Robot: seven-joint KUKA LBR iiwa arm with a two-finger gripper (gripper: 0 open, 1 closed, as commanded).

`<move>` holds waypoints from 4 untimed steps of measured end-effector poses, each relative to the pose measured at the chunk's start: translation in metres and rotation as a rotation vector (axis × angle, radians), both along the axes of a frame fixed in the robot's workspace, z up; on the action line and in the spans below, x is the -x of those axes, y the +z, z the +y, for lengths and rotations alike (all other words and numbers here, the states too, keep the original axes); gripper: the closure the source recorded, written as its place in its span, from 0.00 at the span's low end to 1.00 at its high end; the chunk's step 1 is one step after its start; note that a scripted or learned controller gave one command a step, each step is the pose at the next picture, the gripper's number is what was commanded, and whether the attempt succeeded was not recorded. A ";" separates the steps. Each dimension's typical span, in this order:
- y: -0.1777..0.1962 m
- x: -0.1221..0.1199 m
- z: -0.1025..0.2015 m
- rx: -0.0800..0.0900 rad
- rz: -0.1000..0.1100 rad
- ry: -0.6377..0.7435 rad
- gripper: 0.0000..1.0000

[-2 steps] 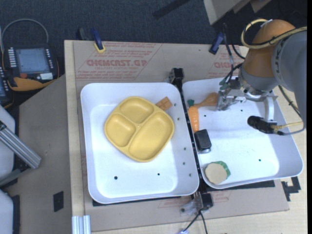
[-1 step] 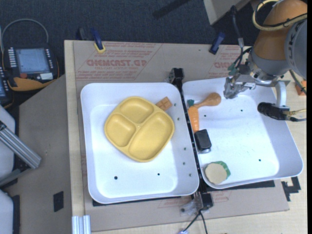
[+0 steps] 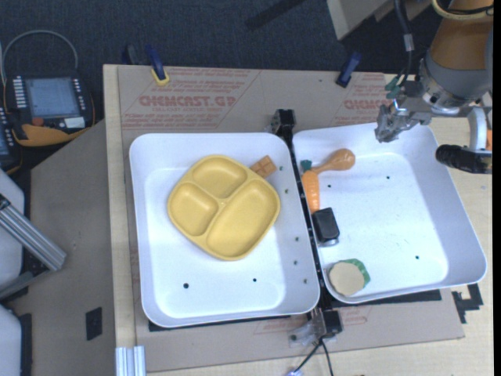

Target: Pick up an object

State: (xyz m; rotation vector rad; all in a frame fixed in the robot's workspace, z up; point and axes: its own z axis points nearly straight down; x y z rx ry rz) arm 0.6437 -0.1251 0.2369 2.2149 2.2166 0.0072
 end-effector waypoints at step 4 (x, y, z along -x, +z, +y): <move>0.014 0.007 0.154 -0.005 0.011 0.006 1.00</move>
